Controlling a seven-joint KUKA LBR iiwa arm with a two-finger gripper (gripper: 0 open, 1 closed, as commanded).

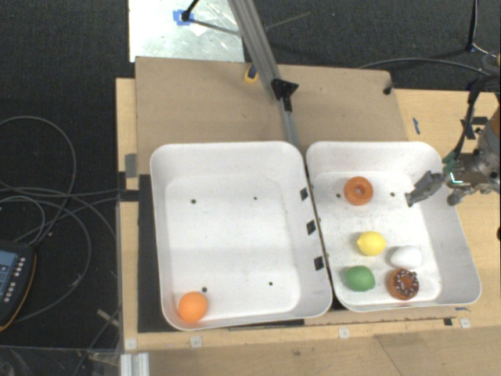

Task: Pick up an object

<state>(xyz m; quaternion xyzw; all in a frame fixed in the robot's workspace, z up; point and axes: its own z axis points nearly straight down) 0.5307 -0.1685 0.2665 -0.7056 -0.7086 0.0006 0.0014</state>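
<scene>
The hand [440,190], fingers spread apart with nothing between them, is seen over the right bin's [462,241] far right side. Nearest lies an orange ring [358,190]; a lemon [371,244], white egg [405,257], green ball [359,278] and chocolate doughnut [403,283] lie nearer the front. An orange [192,307] sits in the left bin [227,159].

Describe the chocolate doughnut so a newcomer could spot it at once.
Look in the right-hand white bin. In its near right corner lies the chocolate doughnut, beside a green ball and below a white ball. It alone is dark brown, ring-shaped and speckled.
</scene>
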